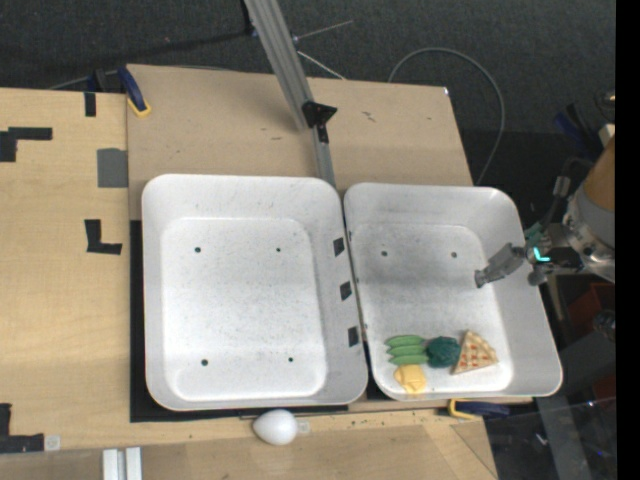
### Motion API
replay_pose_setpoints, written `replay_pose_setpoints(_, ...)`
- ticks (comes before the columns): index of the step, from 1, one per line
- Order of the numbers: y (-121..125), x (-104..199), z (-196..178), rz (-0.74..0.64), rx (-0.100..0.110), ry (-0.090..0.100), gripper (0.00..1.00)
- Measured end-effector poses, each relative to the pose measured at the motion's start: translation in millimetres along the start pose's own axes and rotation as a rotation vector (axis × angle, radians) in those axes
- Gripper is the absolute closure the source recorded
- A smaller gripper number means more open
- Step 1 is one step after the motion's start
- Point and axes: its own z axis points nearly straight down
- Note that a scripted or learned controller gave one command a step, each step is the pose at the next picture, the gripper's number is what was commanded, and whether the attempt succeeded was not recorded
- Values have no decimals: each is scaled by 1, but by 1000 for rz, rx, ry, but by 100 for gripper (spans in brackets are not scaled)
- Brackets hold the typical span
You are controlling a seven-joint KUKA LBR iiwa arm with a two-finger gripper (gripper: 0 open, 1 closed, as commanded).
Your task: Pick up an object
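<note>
Several small toy foods lie along the near edge of the right bin (430,208): a green pea pod (405,346), a dark green broccoli piece (441,349), a pizza slice (474,353) and a yellow piece (410,376). My gripper (495,266) hangs over the right side of that bin, above and to the right of the toys, with a grey finger pointing left. I see nothing held in it.
The left bin (240,193) sits beside the right one. A white egg-shaped object (275,427) lies on the bench just in front of the left bin. A metal pole (285,48) slants in from the top toward the bins' junction.
</note>
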Motion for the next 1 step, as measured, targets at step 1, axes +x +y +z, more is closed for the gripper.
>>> replay_pose_setpoints(1,1,0,-2,-1,-3,-1,0)
